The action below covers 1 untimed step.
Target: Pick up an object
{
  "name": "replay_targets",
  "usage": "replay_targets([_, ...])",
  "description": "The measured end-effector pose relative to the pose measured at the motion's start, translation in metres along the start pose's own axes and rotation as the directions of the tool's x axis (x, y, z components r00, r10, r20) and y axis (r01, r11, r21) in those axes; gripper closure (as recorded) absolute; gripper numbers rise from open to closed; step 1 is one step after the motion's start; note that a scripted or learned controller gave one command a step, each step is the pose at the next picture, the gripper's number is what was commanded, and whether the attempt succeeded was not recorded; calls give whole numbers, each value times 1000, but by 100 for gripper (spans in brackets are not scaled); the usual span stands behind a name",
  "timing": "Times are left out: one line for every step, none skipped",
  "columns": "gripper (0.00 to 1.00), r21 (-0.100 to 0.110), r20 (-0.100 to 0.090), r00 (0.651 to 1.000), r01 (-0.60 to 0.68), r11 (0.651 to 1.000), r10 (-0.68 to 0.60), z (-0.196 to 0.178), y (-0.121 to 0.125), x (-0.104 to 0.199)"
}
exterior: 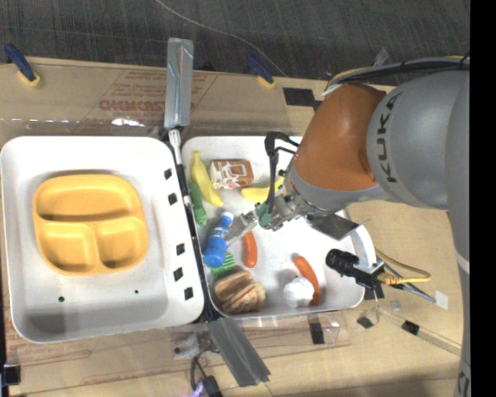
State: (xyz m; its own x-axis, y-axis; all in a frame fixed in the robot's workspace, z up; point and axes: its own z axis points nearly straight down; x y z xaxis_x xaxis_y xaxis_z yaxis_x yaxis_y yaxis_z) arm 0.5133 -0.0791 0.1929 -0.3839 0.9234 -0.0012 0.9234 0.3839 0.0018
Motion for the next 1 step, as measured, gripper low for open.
replay_targets([0,1,-1,1000,3,1000,-3,86,-21,-18])
